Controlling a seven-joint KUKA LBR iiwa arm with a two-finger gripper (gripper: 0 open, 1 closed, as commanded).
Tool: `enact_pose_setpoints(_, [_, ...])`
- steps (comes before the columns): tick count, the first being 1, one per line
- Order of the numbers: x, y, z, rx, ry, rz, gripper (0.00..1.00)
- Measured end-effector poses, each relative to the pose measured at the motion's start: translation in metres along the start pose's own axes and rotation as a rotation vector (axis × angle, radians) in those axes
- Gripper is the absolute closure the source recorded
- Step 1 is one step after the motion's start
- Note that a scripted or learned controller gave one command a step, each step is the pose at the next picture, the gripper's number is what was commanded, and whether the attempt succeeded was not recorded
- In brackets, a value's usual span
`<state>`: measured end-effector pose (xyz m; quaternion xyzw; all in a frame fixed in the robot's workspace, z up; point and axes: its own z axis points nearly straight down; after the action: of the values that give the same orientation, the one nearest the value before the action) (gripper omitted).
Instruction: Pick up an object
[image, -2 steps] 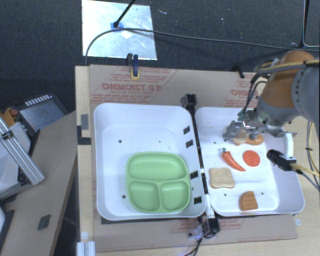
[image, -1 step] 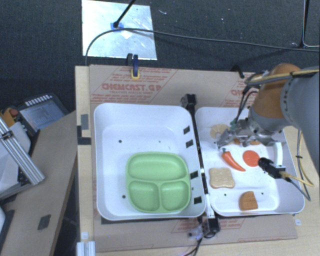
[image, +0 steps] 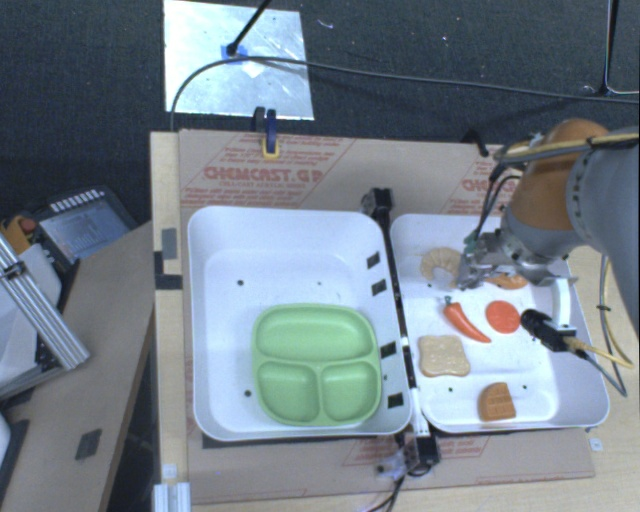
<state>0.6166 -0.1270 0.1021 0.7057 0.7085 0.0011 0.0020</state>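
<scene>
We see the jaws (image: 470, 268) low in the right bin (image: 590, 400), just beside a pale bagel (image: 438, 264); their opening we cannot tell. A good pick (our judgement) centres over one item, clear of the orange pepper (image: 465, 320).

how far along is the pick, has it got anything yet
Early stage. Done: the arm has reached over the right bin, with the gripper low beside the tan ring-shaped piece. In hand: nothing visibly lifted. The orange pepper, red round piece, toast slice and brown piece all lie on the bin floor. Left: the grasp and lift.
</scene>
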Motion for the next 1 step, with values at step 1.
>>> enact_pose_setpoints(1, [0.0000,0.0017,-0.0432,0.000,0.000,0.000,1.00])
